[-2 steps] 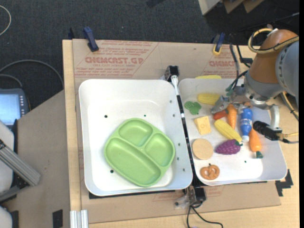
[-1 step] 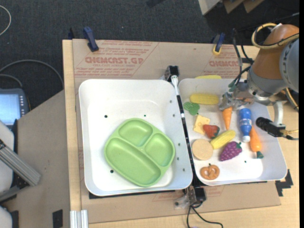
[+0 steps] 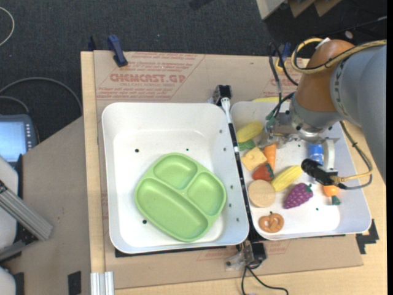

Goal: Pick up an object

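Left bin (image 3: 116, 165): a green divided plate (image 3: 179, 196) with three compartments lies flat on its floor, toward the near side.

Right bin (image 3: 353, 217): toy food clustered along its left half. A yellow piece (image 3: 249, 131) at the far left, a cheese wedge (image 3: 253, 159) just below it, a carrot (image 3: 270, 153) beside that. Nearer: a red piece (image 3: 262, 173), a corn cob (image 3: 287, 178), a round tan cracker (image 3: 261, 194), a purple grape bunch (image 3: 298, 195), a pretzel (image 3: 271, 222) nearest the front rim.

My gripper (image 3: 279, 134) hangs low over the far end of the right bin, just above the carrot. I cannot tell how my jaws stand; my wrist hides them.
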Controlling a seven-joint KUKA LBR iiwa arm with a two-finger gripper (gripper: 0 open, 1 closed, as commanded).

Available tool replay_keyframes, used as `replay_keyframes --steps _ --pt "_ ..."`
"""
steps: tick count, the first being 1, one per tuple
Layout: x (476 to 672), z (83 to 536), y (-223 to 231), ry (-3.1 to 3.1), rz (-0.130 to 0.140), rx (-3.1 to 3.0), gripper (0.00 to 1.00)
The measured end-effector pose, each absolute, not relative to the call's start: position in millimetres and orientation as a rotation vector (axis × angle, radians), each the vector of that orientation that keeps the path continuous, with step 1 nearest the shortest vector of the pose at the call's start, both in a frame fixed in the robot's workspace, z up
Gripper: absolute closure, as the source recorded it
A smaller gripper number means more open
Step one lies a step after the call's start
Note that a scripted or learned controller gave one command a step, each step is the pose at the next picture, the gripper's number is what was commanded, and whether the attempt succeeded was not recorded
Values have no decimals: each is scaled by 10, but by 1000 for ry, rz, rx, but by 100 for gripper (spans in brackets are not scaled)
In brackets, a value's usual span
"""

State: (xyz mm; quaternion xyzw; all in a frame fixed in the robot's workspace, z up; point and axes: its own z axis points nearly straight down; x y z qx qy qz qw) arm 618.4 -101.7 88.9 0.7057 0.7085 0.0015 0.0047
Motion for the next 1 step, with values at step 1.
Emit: replay_keyframes --steps 1 --pt "5780 1921 -435 2225 12 2211 100"
